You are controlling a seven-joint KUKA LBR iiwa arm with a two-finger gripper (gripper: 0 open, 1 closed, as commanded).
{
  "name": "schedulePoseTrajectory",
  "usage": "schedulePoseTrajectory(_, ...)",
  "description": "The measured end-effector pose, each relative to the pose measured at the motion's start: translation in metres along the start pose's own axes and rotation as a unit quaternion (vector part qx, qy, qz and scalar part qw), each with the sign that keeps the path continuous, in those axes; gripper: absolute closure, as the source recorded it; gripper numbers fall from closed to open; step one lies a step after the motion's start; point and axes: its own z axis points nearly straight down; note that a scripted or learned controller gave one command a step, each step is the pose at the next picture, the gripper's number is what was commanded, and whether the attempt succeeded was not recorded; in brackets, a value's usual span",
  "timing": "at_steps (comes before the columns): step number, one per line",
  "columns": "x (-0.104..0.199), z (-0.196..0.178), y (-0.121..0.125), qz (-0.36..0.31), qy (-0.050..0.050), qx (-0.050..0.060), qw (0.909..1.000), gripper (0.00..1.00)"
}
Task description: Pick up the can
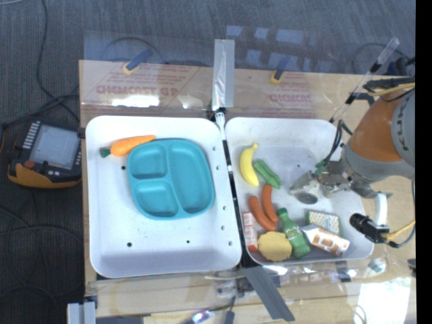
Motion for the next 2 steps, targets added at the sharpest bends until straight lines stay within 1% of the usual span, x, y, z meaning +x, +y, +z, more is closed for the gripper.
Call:
schedulePoseTrajectory(1, -0.004, -0.01, 0.0, 0.002, -0.003, 0.0, 1.0, 1.0)
schedulePoseTrajectory(2, 0.046, -0.126, 0.038, -0.006, -0.003, 0.01, 0.9999, 1.0)
